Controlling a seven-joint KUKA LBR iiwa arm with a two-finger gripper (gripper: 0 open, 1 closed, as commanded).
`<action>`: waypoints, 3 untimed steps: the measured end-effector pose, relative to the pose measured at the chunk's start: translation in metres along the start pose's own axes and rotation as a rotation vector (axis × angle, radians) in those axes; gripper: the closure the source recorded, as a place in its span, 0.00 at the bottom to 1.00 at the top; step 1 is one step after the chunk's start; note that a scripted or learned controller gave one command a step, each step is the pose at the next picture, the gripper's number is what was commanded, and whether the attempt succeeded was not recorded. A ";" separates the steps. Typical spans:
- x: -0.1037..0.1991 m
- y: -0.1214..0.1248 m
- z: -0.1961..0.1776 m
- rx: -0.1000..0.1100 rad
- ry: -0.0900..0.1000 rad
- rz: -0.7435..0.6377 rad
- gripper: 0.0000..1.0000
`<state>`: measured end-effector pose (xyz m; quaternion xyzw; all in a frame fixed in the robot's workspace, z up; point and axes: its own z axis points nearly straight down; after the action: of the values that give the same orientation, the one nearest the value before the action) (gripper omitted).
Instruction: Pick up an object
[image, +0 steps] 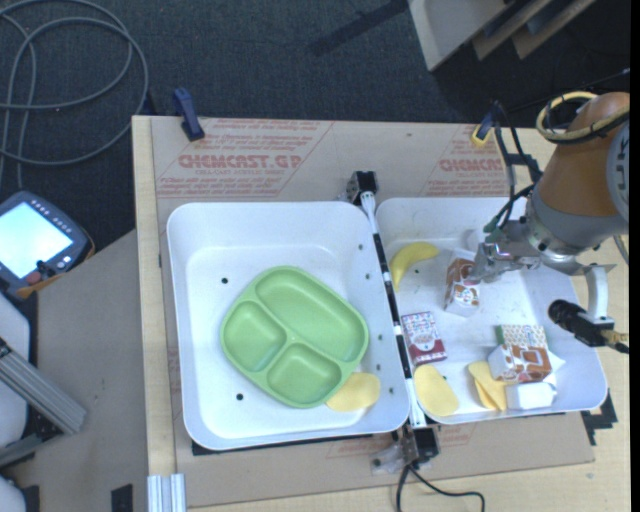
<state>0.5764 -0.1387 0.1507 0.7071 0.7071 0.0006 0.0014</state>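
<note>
My gripper (487, 262) hangs low over the right bin (570, 400), at its upper middle. Its tips sit right beside a small brown-and-white carton (461, 284) that lies just to their lower left. A yellow banana-shaped piece (410, 260) rests at the bin's upper left. A red-and-white packet (422, 336) lies against the left wall. Lower down are a yellow slice (434, 389), more yellow pieces (487, 385) and a patterned box (524, 355) on a white block (531, 395).
The left bin (200, 240) holds a green divided plate (293, 335) and a pale yellow piece (354, 392) at its lower right. A black clamp (362, 185) sits between the bins at the top. A black part (575, 320) of the arm reaches over the right bin's right side.
</note>
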 end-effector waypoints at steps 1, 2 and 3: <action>0.008 -0.046 0.040 0.005 0.002 0.001 1.00; 0.056 -0.008 -0.034 0.002 0.001 -0.001 1.00; 0.030 -0.020 0.028 0.005 0.001 0.001 1.00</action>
<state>0.5568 -0.1085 0.1228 0.7074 0.7068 -0.0007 -0.0007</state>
